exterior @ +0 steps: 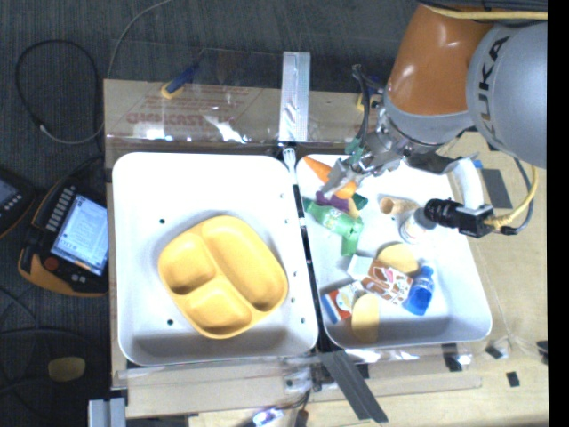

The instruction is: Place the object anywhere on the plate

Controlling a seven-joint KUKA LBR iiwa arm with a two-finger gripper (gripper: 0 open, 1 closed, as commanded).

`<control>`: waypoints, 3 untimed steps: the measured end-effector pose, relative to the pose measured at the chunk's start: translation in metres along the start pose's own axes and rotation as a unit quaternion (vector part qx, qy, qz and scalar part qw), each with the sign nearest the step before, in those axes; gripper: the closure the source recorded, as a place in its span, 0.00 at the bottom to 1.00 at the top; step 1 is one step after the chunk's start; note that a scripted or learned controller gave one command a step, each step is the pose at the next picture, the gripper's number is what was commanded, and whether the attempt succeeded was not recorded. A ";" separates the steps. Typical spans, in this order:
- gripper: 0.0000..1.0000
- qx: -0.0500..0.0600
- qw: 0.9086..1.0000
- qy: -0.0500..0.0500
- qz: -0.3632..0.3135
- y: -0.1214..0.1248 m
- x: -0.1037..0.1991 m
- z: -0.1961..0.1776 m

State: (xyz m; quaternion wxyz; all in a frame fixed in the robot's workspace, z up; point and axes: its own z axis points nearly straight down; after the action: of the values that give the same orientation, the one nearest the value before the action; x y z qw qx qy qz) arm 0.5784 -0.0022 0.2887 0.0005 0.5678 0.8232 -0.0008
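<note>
Partly hidden under the arm, the top of the right bin is hard to read; the wrist covers the corner there, and the small things below it overlap so that their outlines blur; the arm itself is cut off at the upper right edge. Grey with an orange band, it reaches in from the right and bends down over the right bin's upper left part; the tool sits low among an orange piece, a purple scrap and a green bottle; whether it is clenched or released I cannot tell, and nothing can be seen gripped in it. Lower in that bin lie a blue bottle, a red and white packet and a yellow lump. The yellow plate, with three hollows, rests in the left bin on the worktop, well apart from the tool.
</note>
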 end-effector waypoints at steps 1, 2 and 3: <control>1.00 0.001 1.000 0.001 0.006 -0.017 0.079 0.106; 1.00 0.002 1.000 0.001 0.009 -0.017 0.120 0.164; 1.00 0.001 0.999 0.001 0.044 -0.015 0.149 0.158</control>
State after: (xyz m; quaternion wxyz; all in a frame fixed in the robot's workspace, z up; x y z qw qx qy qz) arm 0.5117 0.1312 0.1302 -0.0015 0.6036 0.7973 -0.0012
